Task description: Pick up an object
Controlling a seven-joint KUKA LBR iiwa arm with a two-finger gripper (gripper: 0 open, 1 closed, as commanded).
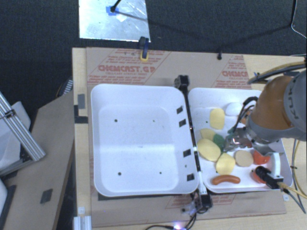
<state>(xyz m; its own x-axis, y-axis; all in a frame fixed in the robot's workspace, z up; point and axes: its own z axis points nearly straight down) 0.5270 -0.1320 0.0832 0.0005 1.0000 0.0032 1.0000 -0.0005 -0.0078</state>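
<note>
- Red sausage-shaped toy [226, 179], at the near edge of the right bin [204, 99]; lies flat, apart from the arm.
- Round yellow toy [225, 164], just behind the sausage; a larger yellow piece [209, 149] beside it, towards the divider.
- Tan disc [243, 158] and a red-orange item [261, 157], partly under the arm.
- Green object [219, 141], small, just beside the gripper [233, 142].
- Pale yellow oval [217, 118] and a white lump [232, 109], farther back.
- Gripper, low among the middle items; jaw state: cannot tell.
- Left bin [139, 138], white, alongside.
- Task status, by my judgement: the pick is not yet done; nothing is visibly lifted. Closing on a piece and raising it remain.
</note>
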